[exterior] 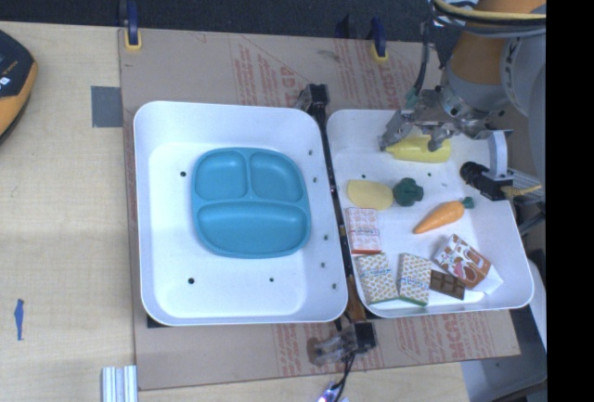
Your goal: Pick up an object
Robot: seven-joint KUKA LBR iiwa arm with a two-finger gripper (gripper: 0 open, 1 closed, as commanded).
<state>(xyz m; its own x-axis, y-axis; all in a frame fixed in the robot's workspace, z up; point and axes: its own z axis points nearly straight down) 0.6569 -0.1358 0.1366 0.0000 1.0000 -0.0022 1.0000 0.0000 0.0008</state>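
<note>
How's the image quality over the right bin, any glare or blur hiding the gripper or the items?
Camera view: lighting is even, with no strong glare on the right bin; the gripper is soft and partly merged with the yellow item under it, so its fingers are unclear; the carrot and packets read sharply enough.

Yellow object [419,149], right bin: upper part hidden beneath the gripper [415,133]; shape not determinable. Arm [492,29]: cut off at the view's top and right. Orange-and-black device [13,80], bench left: cut by the left edge. Printed packets [401,277]: lettering too small to read.
</note>
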